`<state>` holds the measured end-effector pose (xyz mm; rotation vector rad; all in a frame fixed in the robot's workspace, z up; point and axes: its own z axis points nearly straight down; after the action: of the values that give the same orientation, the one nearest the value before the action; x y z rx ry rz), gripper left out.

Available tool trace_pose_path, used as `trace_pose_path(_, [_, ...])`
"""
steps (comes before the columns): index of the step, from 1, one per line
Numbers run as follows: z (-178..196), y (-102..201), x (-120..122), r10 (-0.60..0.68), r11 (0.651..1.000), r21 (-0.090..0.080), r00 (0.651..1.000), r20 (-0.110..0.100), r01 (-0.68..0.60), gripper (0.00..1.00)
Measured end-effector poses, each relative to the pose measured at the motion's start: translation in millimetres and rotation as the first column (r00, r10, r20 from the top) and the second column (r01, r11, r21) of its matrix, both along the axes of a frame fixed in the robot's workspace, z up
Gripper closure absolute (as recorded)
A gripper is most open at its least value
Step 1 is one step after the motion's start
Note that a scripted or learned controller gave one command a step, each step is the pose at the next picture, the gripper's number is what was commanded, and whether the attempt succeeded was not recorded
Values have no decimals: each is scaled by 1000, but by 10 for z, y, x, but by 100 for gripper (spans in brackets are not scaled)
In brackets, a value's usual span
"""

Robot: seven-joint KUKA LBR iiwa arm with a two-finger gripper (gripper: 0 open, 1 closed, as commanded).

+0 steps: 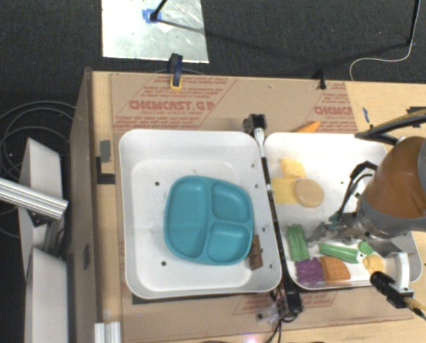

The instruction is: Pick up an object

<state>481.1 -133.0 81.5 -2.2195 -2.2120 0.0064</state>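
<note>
The right white bin [327, 138] holds several toy foods. Toward the back lie a yellow piece [293, 168], a pale yellow block [283, 190] and a tan disc [309, 193]. Near the front lie a green pod [296, 241], a green cylinder [339, 251], purple grapes [309, 270], an orange cracker [334, 268] and a small yellow piece [374, 264]. My gripper [326, 229] hangs low over the bin's front half, just above the green cylinder and right of the green pod. The arm's orange band [406, 184] covers the bin's right side.
The left white bin [191, 136] carries a teal divided plate [208, 220]. A brown piece [256, 252] lies at that bin's right front edge. An orange carrot-like piece [307, 127] rests on the cardboard behind the right bin.
</note>
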Motion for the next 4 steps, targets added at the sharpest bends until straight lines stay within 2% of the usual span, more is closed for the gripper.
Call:
trace_pose_path(1, [110,57,996,12,1000,-5,1000,19,-12,0])
trace_pose_path(2, [21,-321,5,-3,1000,-2,1000,2,3,0])
trace_pose_path(3, [1015,-474,883,10,1000,-9,1000,23,-10,0])
trace_pose_path(4, [694,13,1312,14,1000,-3,1000,13,-13,0])
